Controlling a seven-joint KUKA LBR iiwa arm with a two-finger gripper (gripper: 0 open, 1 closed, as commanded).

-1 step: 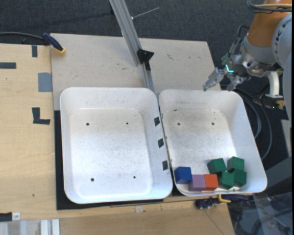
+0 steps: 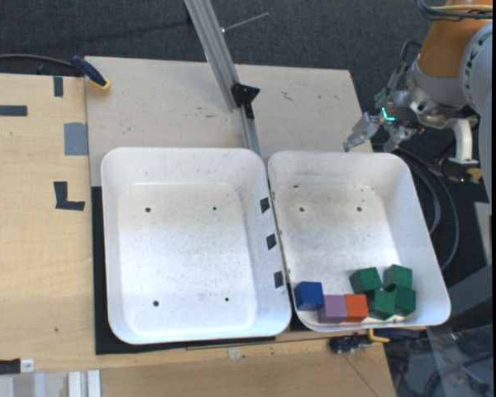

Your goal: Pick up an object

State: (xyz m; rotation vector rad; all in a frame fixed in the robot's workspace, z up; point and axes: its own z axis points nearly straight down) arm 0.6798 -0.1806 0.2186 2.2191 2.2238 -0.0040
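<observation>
I can't tell from here whether the fingers are open or closed: the gripper point(image 2: 360, 135) is small and dim against the dark floor, just past the far right corner of the right bin point(image 2: 413, 201). Nothing visible between them. The arm point(image 2: 455, 40) is cut off at the right edge.

Blocks sit bunched in the near right corner of the right bin, touching each other: blue block point(image 2: 309, 294), purple block point(image 2: 336, 307), orange block point(image 2: 356, 305) in a row along the near wall, then a clump of green blocks point(image 2: 386, 289) to their right. I can't count the green ones; their edges merge. They're roughly cubes, so no clear long axis; the row runs along the bin's near wall.

The left bin point(image 2: 116, 222) lies beside it, rims touching. A grey metal rail point(image 2: 219, 52) slants down across the desk point(image 2: 165, 98) to the seam between the bins. A blue and yellow handle point(image 2: 91, 71) lies at the desk's far left edge, part hidden.
</observation>
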